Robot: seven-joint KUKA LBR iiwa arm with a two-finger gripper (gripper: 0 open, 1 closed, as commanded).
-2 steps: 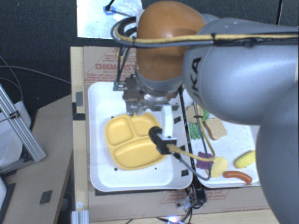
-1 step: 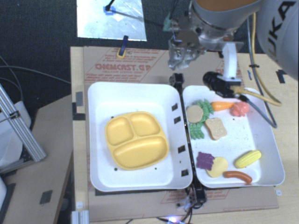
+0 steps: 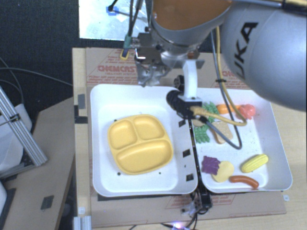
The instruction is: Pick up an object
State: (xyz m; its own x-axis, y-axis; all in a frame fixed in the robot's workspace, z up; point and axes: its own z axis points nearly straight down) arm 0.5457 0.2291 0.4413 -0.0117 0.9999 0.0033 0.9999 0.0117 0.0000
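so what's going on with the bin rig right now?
The KUKA arm's gripper hangs over the far rim of the bin that holds the yellow divided plate; I can't see anything held. The toy food, including a corn cob, a sausage and purple grapes, lies in the other bin.

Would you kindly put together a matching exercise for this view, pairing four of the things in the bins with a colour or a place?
Things:
1. divided plate
2. toy corn cob
3. toy sausage
4. toy grapes

Matches:
a. purple
b. red-orange, by the near rim of the view's right-hand bin
c. lies in the view's left-hand bin
d. yellow, in the right-hand bin

Pairs: 1-c, 2-d, 3-b, 4-a.
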